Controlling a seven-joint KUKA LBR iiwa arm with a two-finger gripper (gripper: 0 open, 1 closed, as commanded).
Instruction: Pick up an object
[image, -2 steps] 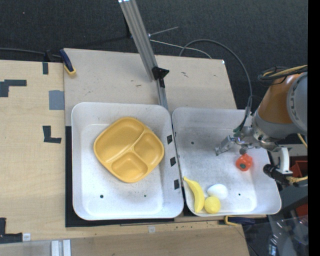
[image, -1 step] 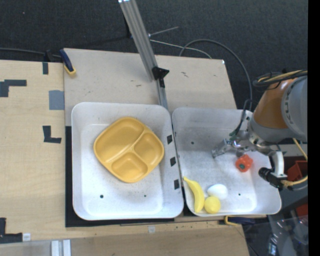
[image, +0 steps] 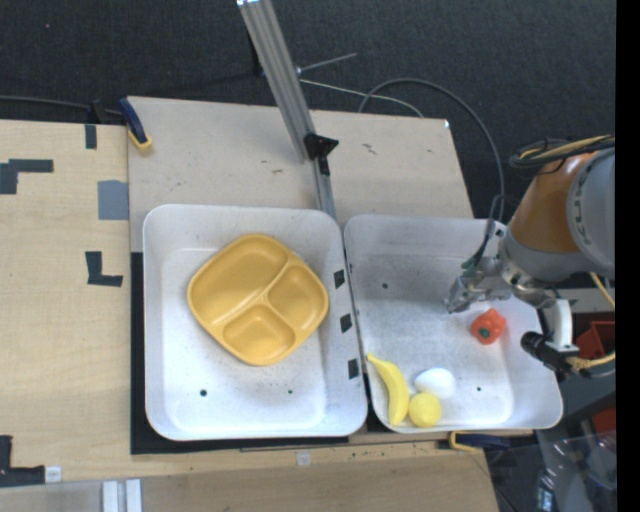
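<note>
In the right bin (image: 400, 260) a small red-orange pepper-like toy (image: 488, 327) lies near the right wall. A yellow banana (image: 391, 387), a white egg-shaped object (image: 435, 380) and a yellow round fruit (image: 425, 409) sit at the bin's front edge. My gripper (image: 463, 297) hangs low over the right bin's middle, just left of and above the red toy. Nothing shows between its fingers.
The left bin (image: 170, 390) holds a yellow three-compartment plate (image: 258, 298). A grey metal pole (image: 285, 80) slants down from the top to the divide between the bins. The arm's orange band (image: 545, 205) is over the right bin's right wall.
</note>
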